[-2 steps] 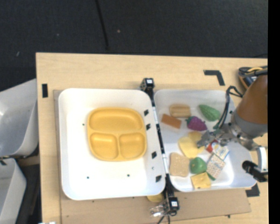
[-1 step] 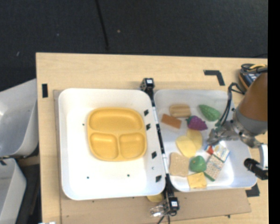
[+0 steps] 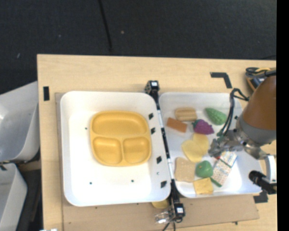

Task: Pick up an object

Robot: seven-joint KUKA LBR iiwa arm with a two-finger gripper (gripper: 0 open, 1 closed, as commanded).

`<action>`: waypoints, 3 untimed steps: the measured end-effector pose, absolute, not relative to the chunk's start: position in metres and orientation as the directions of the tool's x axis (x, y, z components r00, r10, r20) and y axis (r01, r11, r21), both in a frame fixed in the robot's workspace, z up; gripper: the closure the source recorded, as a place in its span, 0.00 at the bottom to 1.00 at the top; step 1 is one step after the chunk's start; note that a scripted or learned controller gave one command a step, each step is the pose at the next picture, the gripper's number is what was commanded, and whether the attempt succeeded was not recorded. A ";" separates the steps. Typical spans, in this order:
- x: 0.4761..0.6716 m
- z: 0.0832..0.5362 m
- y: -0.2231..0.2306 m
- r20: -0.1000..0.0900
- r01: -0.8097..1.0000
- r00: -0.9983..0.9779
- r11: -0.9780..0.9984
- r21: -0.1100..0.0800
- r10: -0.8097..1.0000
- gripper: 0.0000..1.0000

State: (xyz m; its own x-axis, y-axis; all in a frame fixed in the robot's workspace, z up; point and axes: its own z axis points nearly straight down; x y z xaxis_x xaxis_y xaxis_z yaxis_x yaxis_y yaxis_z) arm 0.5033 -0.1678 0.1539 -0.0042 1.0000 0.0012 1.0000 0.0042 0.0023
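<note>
Clutter fills the right bin (image 3: 237,189), so the gripper (image 3: 223,147) hovers low beside the patterned card (image 3: 222,168) and yellow piece (image 3: 196,147), a likely target. Whether it grips anything, I cannot tell.

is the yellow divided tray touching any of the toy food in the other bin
Apart. The camera view shows the yellow divided tray alone in the left bin, with the bin walls between it and the toy food in the right bin.

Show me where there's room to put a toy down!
Free patches: the left bin has bare white floor all around the yellow divided tray, widest along its front edge. The right bin is crowded with toy food under the pincer.
</note>
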 end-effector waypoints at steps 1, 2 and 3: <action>0.496 0.203 -0.086 0.002 1.000 -0.009 0.009 0.004 1.000 1.00; 0.491 0.230 -0.006 0.004 1.000 -0.011 0.011 0.004 1.000 1.00; 0.493 0.287 0.137 0.007 1.000 -0.019 0.019 0.005 1.000 1.00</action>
State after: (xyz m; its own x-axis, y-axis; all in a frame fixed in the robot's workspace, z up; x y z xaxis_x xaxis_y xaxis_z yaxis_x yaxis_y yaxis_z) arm 0.4930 0.1367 0.2868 -0.0187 0.9998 0.0070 0.9998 0.0187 0.0046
